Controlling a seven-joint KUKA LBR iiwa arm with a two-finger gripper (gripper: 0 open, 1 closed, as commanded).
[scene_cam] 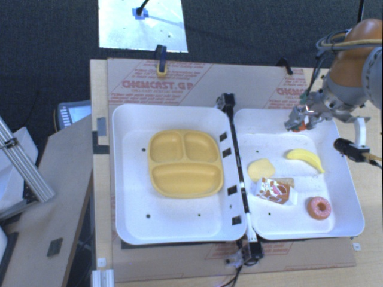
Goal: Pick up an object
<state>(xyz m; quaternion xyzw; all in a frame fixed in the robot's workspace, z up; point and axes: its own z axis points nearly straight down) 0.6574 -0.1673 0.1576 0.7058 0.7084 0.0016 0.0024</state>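
Tool (pixel 297 123) at right bin (pixel 341 160) far rim, grip state can't tell; banana (pixel 306 159) nearby.

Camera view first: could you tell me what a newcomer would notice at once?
Probably the yellow divided tray, alone in the left bin. Next, the right bin's small items: a banana, a pink donut and a snack packet, with the gripper at its far edge.

Right bin (pixel 344 178) centre open; banana (pixel 306 159), chip (pixel 260 169), packet (pixel 276 190), donut (pixel 319 208) crowd front.
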